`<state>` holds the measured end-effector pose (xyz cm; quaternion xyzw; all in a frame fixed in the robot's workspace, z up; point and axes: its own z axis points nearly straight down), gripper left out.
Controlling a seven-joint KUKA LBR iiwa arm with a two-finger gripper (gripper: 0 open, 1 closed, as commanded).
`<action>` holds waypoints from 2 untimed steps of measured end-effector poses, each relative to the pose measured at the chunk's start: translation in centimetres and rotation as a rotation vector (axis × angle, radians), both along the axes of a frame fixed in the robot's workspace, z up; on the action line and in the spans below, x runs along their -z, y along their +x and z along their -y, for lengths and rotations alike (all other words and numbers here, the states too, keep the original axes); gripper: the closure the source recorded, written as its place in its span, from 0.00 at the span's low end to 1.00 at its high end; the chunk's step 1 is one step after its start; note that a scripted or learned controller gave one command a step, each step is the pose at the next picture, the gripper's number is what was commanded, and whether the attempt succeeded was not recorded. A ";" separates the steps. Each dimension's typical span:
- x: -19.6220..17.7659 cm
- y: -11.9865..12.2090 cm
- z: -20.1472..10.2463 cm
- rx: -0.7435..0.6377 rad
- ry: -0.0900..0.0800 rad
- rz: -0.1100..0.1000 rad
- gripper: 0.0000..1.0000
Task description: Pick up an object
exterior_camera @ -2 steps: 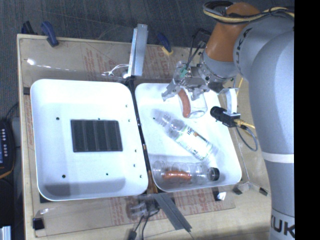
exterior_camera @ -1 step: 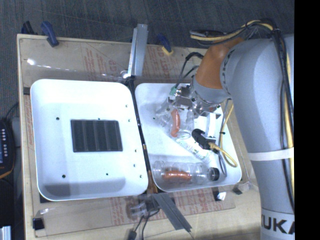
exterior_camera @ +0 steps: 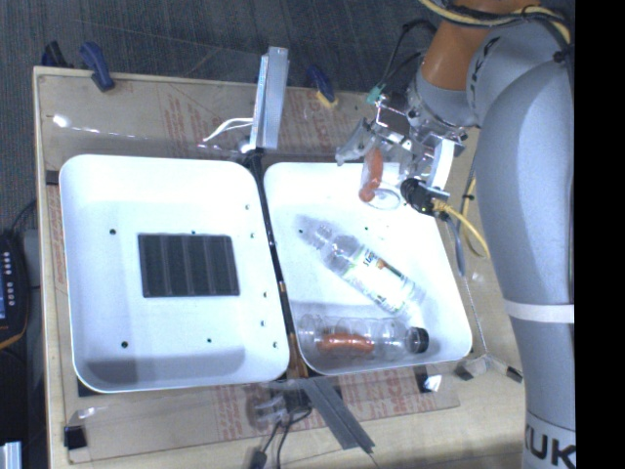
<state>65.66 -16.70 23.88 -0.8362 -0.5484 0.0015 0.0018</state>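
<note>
My gripper hangs over the far edge of the right bin, with the grey arm and its orange band rising behind it to the right. A small orange-red cylinder hangs upright between the fingers, lifted off the bin floor. Just below it shows a faint clear round piece. A clear plastic bottle with a white label lies diagonally in the middle of the right bin. A second clear bottle with a black cap and something orange inside lies along the bin's near wall.
The left bin holds a dark ribbed rectangle on its floor. A grey upright post stands at the far end of the divider between the bins. Blue clamps grip the bench's far edge. Cables hang beside the wrist.
</note>
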 end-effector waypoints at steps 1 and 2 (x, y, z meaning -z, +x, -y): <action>9.0 -4.1 -3.1 -0.071 0.000 -0.004 0.00; 13.8 -2.4 -1.5 -0.223 0.002 -0.001 0.00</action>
